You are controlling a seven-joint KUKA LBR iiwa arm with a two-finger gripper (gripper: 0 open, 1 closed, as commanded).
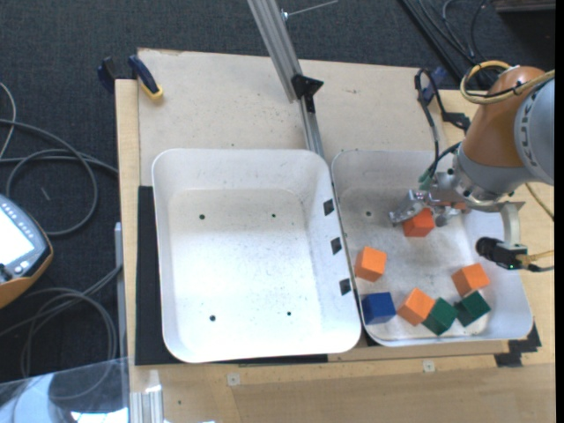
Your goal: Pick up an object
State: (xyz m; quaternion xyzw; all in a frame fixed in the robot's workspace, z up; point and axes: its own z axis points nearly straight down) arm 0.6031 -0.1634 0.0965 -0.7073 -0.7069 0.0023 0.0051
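End effector: the end effector hangs low in the right bin, centre-right of the frame, below the arm's grey wrist and orange band.
Grip state: its fingers appear to close narrowly on a red-orange block, which sits at their tips; whether the block is off the floor cannot be told.
Key relation: the block lies directly under and slightly lower-right of the fingertips, touching them, so the coming move looks like a straight lift rather than a reach.
Other candidates: an orange cube lies just lower-left; a blue cube, another orange cube, two green cubes and a further orange cube cluster along the bin's lower edge.
Setting: the right bin adjoins the left bin on the table.
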